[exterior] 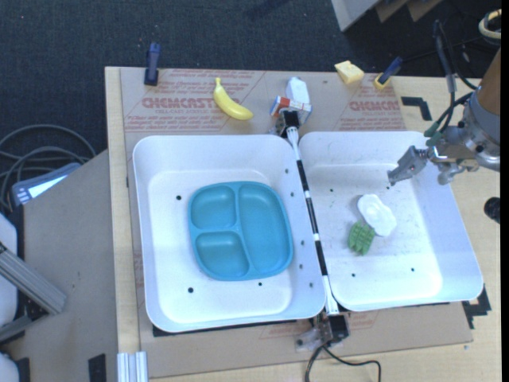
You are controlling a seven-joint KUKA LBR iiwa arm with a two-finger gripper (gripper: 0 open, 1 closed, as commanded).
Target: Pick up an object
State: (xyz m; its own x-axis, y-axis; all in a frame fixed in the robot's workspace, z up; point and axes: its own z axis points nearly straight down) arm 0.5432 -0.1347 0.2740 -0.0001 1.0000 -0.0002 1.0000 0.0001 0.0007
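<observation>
Camera view looks down on a desk (127, 173) with two shallow white bins side by side. In the left bin (159, 165) a blue divided plate (238, 231) lies flat near the middle. In the right bin (433, 269) a white object (376, 214) lies just beside a small green object (361, 238), the two touching or nearly so, near the bin's centre. The gripper (407, 168) hangs over the upper right part of the right bin, apart from both objects, with nothing between its fingers; whether they stand wide or narrow I cannot tell. Behind the bins on the desk lie a banana (230, 103), a yellow block (348, 72) and a small white and red object (293, 99).
</observation>
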